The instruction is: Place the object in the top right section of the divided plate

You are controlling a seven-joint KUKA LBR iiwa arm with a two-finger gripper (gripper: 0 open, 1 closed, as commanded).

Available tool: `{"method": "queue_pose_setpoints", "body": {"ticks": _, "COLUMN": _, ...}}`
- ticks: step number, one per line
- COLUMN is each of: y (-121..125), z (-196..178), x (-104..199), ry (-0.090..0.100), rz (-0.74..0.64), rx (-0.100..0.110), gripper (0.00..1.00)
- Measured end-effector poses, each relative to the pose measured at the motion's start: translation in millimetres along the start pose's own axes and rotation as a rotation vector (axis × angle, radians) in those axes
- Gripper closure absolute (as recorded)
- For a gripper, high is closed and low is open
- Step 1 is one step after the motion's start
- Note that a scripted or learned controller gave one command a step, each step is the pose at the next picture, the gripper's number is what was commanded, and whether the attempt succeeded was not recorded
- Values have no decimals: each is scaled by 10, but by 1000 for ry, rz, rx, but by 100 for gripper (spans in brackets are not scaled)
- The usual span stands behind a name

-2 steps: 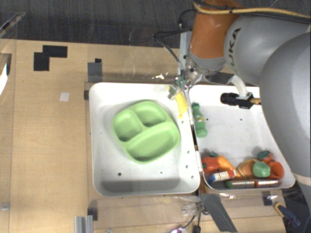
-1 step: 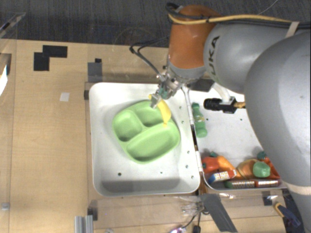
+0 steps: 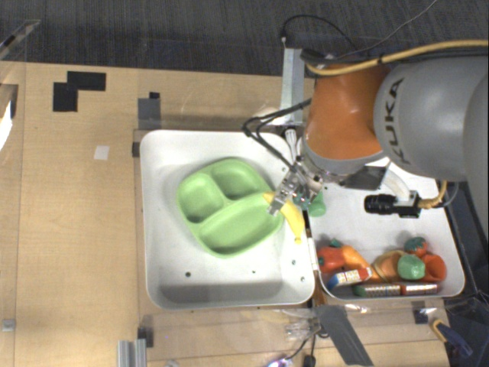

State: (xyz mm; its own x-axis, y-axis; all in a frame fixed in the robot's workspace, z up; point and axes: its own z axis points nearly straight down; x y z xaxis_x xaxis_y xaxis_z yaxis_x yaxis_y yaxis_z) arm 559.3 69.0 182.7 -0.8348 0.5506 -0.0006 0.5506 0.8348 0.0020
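Nearest me, at about five o'clock, the right bin (image 3: 452,281) holds a jumble of toy food (image 3: 382,270) in orange, green and red, with pieces overlapping so I can't pick out each one. Farther in, near the middle, a yellow toy banana (image 3: 291,216) lies over the seam between the two bins, touching the right edge of the green divided plate (image 3: 228,205) at the plate's three o'clock. It looks like light, hollow, stiff plastic, smooth and curved, so I'd judge it liable to slip or swivel; across its thicker middle seems the safest hold. The gripper (image 3: 293,192) sits right over the banana's upper end, and its fingers appear closed on that tip, though the tangle of cables and a green piece just beside it blur the contact. Beyond, at one o'clock, the arm's orange band (image 3: 344,121) and grey housing hide the back of the right bin.
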Motion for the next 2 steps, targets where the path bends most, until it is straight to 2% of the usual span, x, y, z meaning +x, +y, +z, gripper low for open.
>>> {"method": "queue_pose_setpoints", "body": {"ticks": 1, "y": 179, "z": 3, "x": -532, "ry": -1, "rz": -30, "rx": -1, "gripper": 100}}
{"method": "queue_pose_setpoints", "body": {"ticks": 2, "y": 128, "z": -7, "x": -1129, "ry": -4, "rz": -161, "rx": -2, "gripper": 100}}
